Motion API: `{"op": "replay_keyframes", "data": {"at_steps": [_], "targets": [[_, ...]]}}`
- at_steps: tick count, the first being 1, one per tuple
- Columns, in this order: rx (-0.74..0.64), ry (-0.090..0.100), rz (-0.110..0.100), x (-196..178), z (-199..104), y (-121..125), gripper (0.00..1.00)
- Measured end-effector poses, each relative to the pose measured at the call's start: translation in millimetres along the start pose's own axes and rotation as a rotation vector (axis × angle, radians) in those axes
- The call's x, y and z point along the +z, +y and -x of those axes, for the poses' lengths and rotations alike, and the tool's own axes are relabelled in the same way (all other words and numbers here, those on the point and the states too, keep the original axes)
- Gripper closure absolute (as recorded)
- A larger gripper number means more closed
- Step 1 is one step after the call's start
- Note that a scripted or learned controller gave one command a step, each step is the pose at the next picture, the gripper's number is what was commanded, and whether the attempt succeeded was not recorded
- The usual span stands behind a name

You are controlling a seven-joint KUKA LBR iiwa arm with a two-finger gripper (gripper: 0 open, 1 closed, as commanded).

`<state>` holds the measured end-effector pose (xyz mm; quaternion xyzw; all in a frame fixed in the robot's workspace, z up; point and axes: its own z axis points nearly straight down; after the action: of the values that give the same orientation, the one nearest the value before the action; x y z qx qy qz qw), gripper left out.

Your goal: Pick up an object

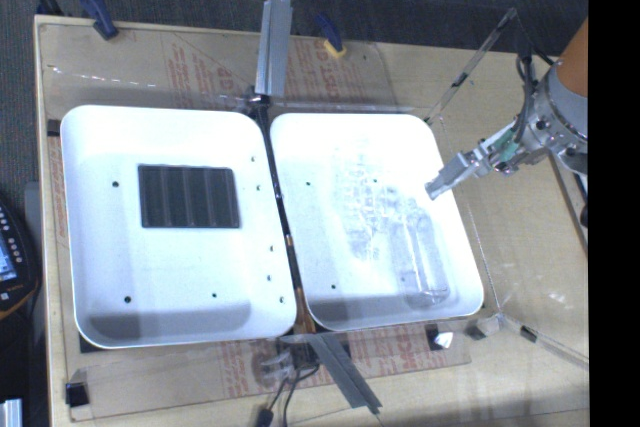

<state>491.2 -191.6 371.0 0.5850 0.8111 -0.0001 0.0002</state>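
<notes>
A clear, see-through object (420, 250), long and bottle-like, lies in the right bin (330, 305), washed out by glare so its outline is faint. Its lower end sits near the bin's front right corner and its body runs up toward the bin's middle. Beside it, on its left, is a pale patch of glinting clear material (365, 205); whether this is a separate thing cannot be told.

The gripper (440, 183) reaches in from the right at a slant, its tip over the right rim of the same bin. The object lies just below and slightly left of that tip, apart from it. Nothing shows between the jaws, and whether they stand wide or narrow cannot be told.

The left bin (90, 305) carries a dark ribbed rectangular panel (188, 196) on the table (520, 375).
</notes>
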Motion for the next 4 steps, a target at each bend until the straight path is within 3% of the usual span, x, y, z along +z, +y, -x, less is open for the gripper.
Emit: {"op": "replay_keyframes", "data": {"at_steps": [1,4], "targets": [[0.196,0.001,-0.002,106.0,11.5,-13.4,0.0],[0.189,-0.001,0.001,96.4,10.4,-17.7,0.0]]}}
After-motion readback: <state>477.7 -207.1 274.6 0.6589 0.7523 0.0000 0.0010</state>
